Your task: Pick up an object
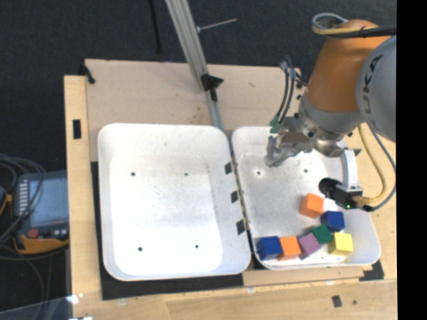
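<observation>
Left bin (167, 199): shallow, white, rounded corners. It lies on the left half of the bench (140, 92); its right wall touches the wall of the right bin.

Right bin (267, 192): same kind, beside the left bin. It holds all 7 blocks, grouped in its near right corner.

Blue block (269, 246): leftmost of the row along the near wall, touching the small orange block.

Small orange block (290, 246): 2nd in the row, between the blue block and the purple block.

Purple block (309, 243): 3rd in the row, turned at a diagonal to the bin wall.

Large orange block (311, 205): set apart above the row and tilted, edges at a slant to the bin walls. It looks roughly cubic, so no long axis is readable.

Green block (322, 235): between the purple block and the yellow block.

Second blue block (333, 220): just right of and below the large orange block.

Yellow block (343, 243): rightmost, near the right wall.

My arm (347, 72): enters from the right, orange band uppermost, wrist angled down and to the left over the far part of the right bin.

My gripper (275, 153): low over the bin floor near its far left corner, well apart from every block. Whether my grip is closed or parted, I cannot tell; nothing is visible in it.
</observation>
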Tool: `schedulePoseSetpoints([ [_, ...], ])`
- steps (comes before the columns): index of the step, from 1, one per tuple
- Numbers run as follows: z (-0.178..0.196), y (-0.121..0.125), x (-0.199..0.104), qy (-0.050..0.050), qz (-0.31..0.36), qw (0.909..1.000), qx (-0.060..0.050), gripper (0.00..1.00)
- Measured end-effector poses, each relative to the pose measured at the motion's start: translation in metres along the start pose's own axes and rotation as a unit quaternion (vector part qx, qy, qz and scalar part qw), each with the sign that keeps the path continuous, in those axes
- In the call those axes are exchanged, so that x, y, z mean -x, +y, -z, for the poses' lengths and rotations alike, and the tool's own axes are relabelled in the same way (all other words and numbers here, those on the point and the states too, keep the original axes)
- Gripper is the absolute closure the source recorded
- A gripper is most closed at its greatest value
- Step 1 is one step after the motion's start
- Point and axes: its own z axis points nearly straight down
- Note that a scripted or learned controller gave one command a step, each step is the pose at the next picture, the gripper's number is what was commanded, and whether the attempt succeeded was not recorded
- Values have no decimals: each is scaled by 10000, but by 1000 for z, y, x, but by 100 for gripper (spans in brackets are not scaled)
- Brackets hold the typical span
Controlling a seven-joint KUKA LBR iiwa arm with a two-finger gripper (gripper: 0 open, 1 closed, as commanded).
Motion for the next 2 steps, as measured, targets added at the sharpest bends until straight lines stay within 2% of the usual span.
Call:
schedulePoseSetpoints([
  [1,-13,7,-59,-1,-1,10000,-18,100],
  [2,-15,25,-106,1,-1,10000,-1,100],
])
